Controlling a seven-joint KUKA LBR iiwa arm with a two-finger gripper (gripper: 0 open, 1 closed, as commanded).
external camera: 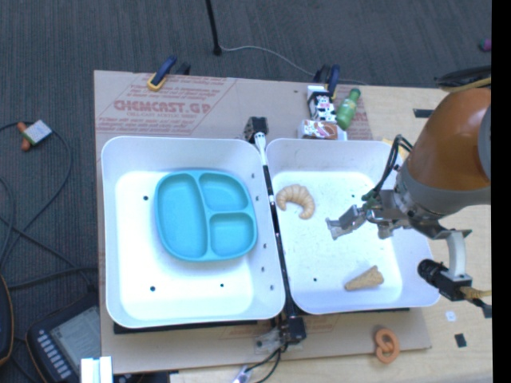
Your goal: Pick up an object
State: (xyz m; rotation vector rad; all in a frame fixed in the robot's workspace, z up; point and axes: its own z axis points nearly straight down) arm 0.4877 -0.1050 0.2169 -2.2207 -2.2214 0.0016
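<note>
In the right bin (pixel 335 156) a tan croissant (pixel 296 199) lies near the left wall. A tan cone-shaped piece (pixel 365 278) rests near the front right corner. My gripper (pixel 346 221) hangs over the middle of this bin, to the right of the croissant and behind the cone. It is apart from both, and nothing shows in its grasp. The orange and grey arm (pixel 447 154) reaches in from the right over the bin's right wall. The left bin (pixel 128 294) holds a blue divided plate (pixel 205 215).
The bins sit on a cardboard sheet (pixel 176 106). Behind the right bin stand a green toy bottle (pixel 348 108) and a small printed box (pixel 321 118). An orange ring (pixel 386 344) lies in front of the right bin. Blue clamps (pixel 164 71) grip the sheet's back edge.
</note>
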